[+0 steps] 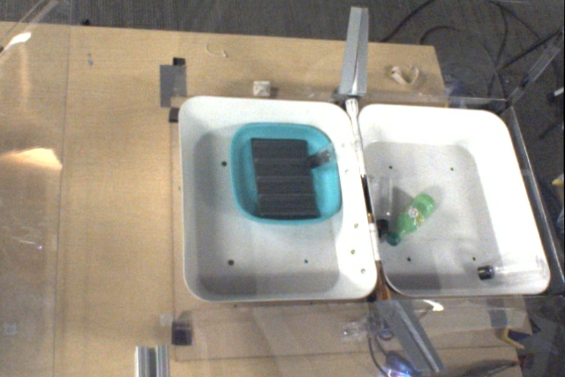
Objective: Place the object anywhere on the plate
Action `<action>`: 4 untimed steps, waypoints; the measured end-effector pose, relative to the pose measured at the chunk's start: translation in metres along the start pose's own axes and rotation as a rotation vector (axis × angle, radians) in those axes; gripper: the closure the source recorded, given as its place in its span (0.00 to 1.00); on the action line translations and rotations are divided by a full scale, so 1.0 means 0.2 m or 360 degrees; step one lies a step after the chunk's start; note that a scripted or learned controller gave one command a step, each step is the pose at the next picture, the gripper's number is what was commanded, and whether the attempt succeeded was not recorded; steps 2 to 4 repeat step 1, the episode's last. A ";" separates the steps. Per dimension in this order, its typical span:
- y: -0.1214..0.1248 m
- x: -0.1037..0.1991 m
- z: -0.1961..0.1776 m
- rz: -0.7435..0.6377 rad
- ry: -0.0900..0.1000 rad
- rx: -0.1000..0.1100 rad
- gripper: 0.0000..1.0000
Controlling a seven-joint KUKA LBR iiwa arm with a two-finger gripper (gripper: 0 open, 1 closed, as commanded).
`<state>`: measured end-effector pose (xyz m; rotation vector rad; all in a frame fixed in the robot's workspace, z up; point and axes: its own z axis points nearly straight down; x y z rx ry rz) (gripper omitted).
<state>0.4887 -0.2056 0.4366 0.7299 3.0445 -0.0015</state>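
A teal, rounded-square plate lies in the upper middle of the left bin. A dark grey ribbed block rests flat on the plate and covers most of it. A small grey piece sits at the block's upper right corner, also on the plate. In the right bin, a small green bottle-shaped object with a dark end lies tilted near the left wall.
A small black item sits in the right bin's front right corner. A grey metal post stands behind the seam between the bins. The wooden bench stretches to the left. Cables run at the back right.
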 end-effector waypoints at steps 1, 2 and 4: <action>0.00 0.00 0.00 0.0189 -0.0001 0.0000 0.00; 0.00 0.00 0.00 0.0189 -0.0001 0.0000 0.00; 0.00 0.00 0.00 0.0189 -0.0001 0.0000 0.00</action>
